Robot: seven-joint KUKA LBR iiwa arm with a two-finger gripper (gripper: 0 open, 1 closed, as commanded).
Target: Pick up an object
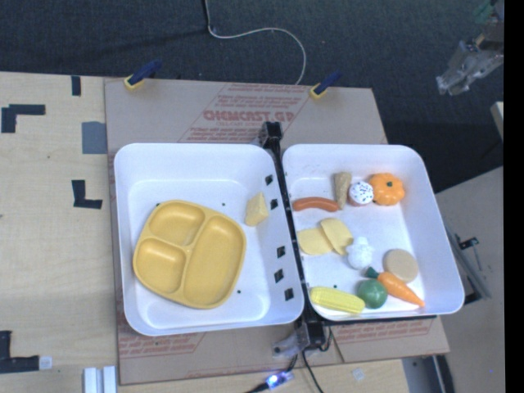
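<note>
- End effector: raised off the worktop, well beyond the right bin's far right corner; whether it is apart or together cannot be told.
- Right bin: toy foods, including pumpkin, sausage, corn cob and carrot.
- Left bin: yellow divided plate; cheese wedge just beside it.

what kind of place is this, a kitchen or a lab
Most likely a robot lab, not a kitchen: two white bins clamped to cardboard on a bench, toy food such as a plastic carrot and corn, and a gripper hanging above.
</note>
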